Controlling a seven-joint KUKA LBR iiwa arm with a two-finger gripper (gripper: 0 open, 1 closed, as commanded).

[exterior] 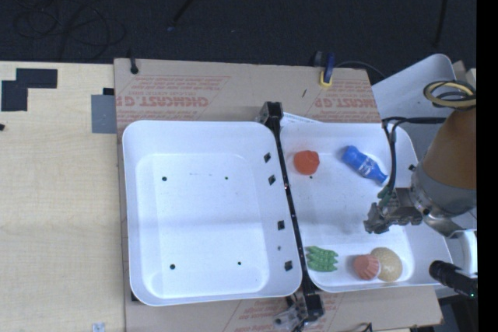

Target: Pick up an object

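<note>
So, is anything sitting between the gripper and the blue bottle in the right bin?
Nothing visible. The gripper is below the blue bottle, and bare white bin floor lies between them.

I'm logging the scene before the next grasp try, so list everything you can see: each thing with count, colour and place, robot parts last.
Left bin: one, white, left half of the cardboard sheet.
Right bin: one, white, beside the left bin, holding all the small items.
Orange item: one, orange-red, roundish, right bin, far left part.
Blue bottle: one, blue, lying on its side, right bin, far part.
Green item: one, green, right bin, near left corner.
Pink item: one, pinkish red, right bin, near edge, touching the cream item.
Cream item: one, cream, roundish, right bin, near edge.
Cardboard sheet: one, brown, printed, under both bins.
Gripper: one, dark, over the right bin's right side.
Arm: one, grey with orange band, entering from the right.
</note>
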